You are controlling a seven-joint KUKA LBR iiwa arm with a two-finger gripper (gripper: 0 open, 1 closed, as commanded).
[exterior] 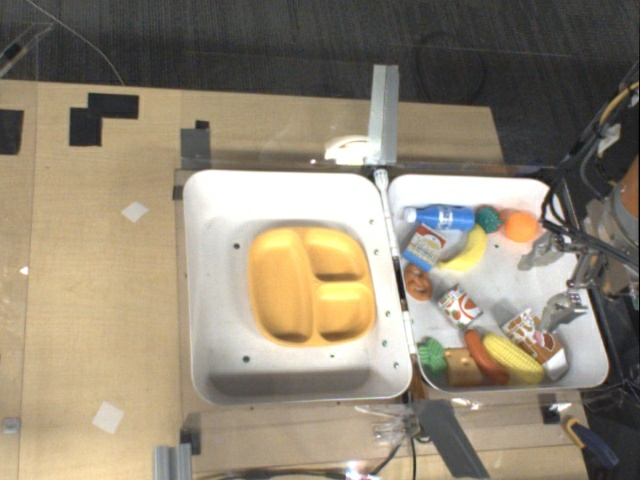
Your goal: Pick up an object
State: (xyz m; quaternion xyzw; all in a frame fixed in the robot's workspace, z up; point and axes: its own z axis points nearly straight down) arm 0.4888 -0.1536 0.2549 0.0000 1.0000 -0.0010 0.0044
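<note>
The right bin (pixel 497 182) holds several toy foods. A blue bottle (pixel 440 217), a yellow banana (pixel 466 252) and an orange (pixel 519 226) lie along its far side. A red-and-white carton (pixel 425 247), a brown pretzel (pixel 418 284) and a small can (pixel 459 307) sit in the middle. Corn (pixel 512 356), a hot dog (pixel 486 356), a brown block (pixel 462 367) and broccoli (pixel 431 353) crowd the near edge. My gripper (pixel 538 290) hangs over the bin's right side, open, with bare bin floor between its fingers. A small snack box (pixel 528 330) lies just beside the nearer fingertip.
The left bin (pixel 215 268) carries a yellow divided plate (pixel 308 283). A metal post (pixel 384 113) rises behind the seam between the bins. Cables trail at the far right by the arm (pixel 615 218).
</note>
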